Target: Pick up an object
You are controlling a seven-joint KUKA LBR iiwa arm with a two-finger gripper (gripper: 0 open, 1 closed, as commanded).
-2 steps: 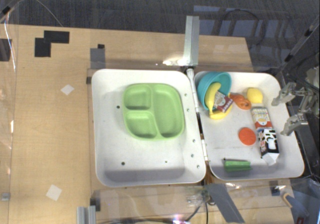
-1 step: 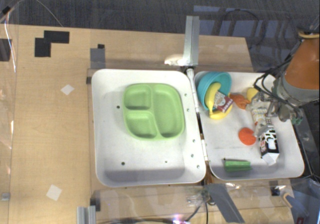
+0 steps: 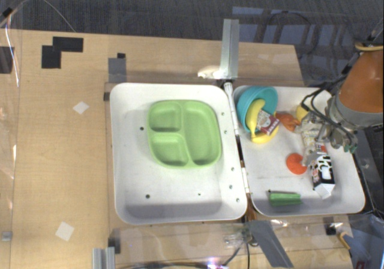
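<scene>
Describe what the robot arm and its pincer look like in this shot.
The arm is grey with a broad orange band above the wrist. Black cables loop off the wrist. The pincer below is a cluttered grey metal assembly, too small to make out further.

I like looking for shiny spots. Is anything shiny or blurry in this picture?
In the camera view, a bright glare spot sits on the metal bracket above the bins; the left bin has a soft grey shadow along its lower wall; the green tray looks sharp and evenly lit; the gripper and the small things around it are a cluttered blur, hard to tell apart.
</scene>
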